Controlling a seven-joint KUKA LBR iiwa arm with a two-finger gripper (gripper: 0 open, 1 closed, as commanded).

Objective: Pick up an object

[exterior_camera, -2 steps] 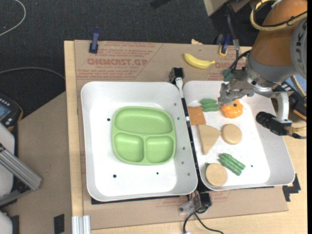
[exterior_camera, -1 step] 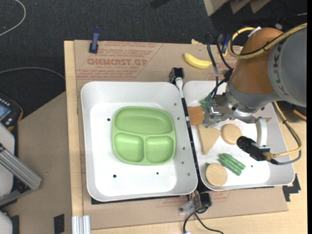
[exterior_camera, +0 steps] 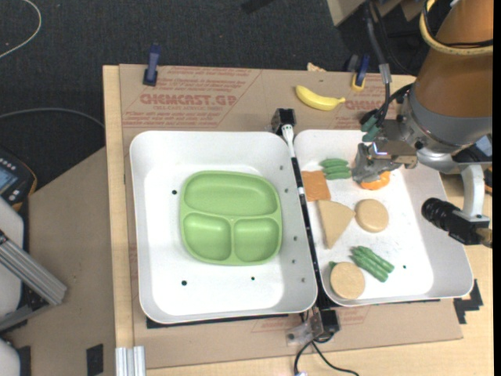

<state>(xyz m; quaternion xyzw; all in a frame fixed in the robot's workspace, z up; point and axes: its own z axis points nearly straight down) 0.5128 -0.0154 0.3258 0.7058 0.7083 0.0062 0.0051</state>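
Note:
The right white bin (exterior_camera: 423, 233) holds several toy foods: a green bean bundle (exterior_camera: 336, 168), an orange square cracker (exterior_camera: 315, 186), a tan wedge (exterior_camera: 336, 221), a tan round piece (exterior_camera: 372, 215), a second green bean bundle (exterior_camera: 372, 262), a tan round cookie (exterior_camera: 347, 280) and an orange piece (exterior_camera: 376, 181). My gripper (exterior_camera: 369, 165) reaches down in the bin's upper part, right over the orange piece, which is partly hidden beneath it. The grey arm with its orange band (exterior_camera: 462, 30) comes in from the upper right.
The left white bin (exterior_camera: 149, 210) carries a green three-compartment plate (exterior_camera: 231, 216). A yellow banana (exterior_camera: 318, 98) lies on the cardboard behind the right bin. Blue clamps (exterior_camera: 152, 65) hold the board's far edge. A black fixture (exterior_camera: 452, 219) overhangs the right bin's right side.

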